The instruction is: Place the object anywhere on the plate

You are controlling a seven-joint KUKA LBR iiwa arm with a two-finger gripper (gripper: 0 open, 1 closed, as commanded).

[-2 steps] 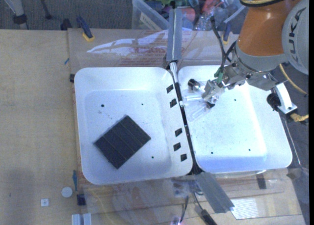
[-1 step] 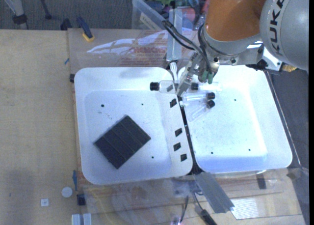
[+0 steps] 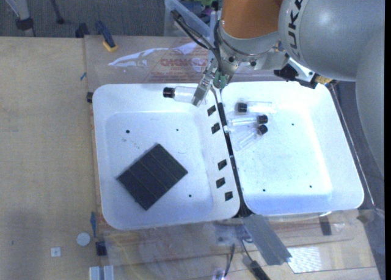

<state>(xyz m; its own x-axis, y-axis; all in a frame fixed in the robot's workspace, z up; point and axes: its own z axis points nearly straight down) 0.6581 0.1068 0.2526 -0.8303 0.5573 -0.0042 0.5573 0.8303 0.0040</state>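
Pale wooden desk (image 3: 43, 120), carrying two shallow white bins side by side. Grey arm (image 3: 330, 22) with orange band, entering from the right and bent over the far rim where the bins meet; judged to be working at that rim because the nearest loose piece lies there. Left bin (image 3: 122, 120) holding the plate (image 3: 152, 175): dark, square, flat, ribbed in strips, turned cornerwise, near the bin's near-left part and well apart from everything else. Right bin (image 3: 293, 162) holding spare tubes (image 3: 250, 120), clear with black caps, clustered toward its far-left corner. Claw (image 3: 203, 94) tilted down and leftward over the far rim of the left bin; open or closed not legible at this slant, nothing visibly gripped. Task's thing, a small tube (image 3: 174, 93): clear body, black cap at its left end, lying on its side at the far edge of the left bin, just left of the claw, far from the plate. Contact between the two not discernible.
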